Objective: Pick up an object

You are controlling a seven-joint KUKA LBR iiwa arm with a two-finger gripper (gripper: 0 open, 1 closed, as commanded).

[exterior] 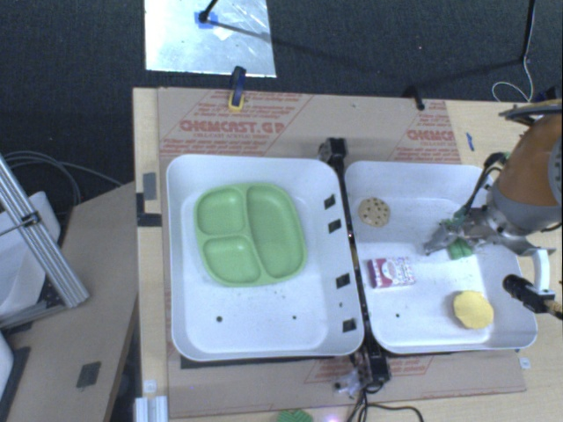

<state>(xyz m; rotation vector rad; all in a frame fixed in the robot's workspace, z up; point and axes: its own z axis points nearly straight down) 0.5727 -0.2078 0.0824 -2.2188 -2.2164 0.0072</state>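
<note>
The right bin (413, 337) holds a round brown cookie (374, 210) at its back left and a small red and white carton (390, 272) near its middle. A yellow lump (472, 309) lies at its front right, and a small green object (460, 250) lies at its right. My gripper (447, 236) reaches in from the right, low over the bin, with its tip right at the green object. The gripper partly covers that object, so I cannot tell whether it is held.
The left bin (189, 323) holds a light green divided plate (250, 234). A black ridge with clips (345, 236) separates the two bins. The arm's orange band (535, 161) and a black part (528, 293) hang over the right bin's right edge.
</note>
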